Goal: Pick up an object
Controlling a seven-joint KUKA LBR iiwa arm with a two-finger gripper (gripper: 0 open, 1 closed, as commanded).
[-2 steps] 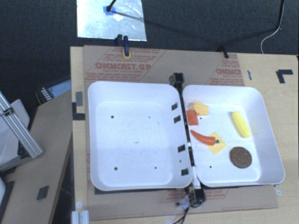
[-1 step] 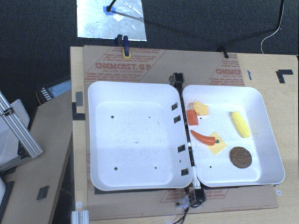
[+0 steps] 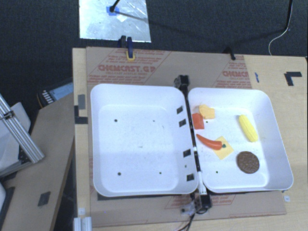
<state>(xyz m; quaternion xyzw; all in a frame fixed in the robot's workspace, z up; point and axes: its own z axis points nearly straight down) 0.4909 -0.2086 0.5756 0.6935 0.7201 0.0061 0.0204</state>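
Camera view: pincer state cannot be told. Objects grouped in right bin [image 3: 276,129]: yellow corn [image 3: 248,127] toward far right, brown disc [image 3: 248,162] nearer front, red chili [image 3: 209,141] laid touching yellow slice [image 3: 224,149], orange block [image 3: 198,121] beside pale yellow piece [image 3: 207,111] near divider clips [image 3: 183,123]. Left bin [image 3: 139,138] alongside.

Both bins, left [image 3: 103,129] and right [image 3: 274,129], look like smooth white plastic with a slight sheen. They sit on a matt brown cardboard sheet [image 3: 144,69] with red print. The corn [image 3: 248,127] and chili [image 3: 209,141] look like glossy plastic, the brown patty [image 3: 248,162] looks rough and dull. The square sheet [image 3: 114,12] up top looks like crinkly, shiny foil.
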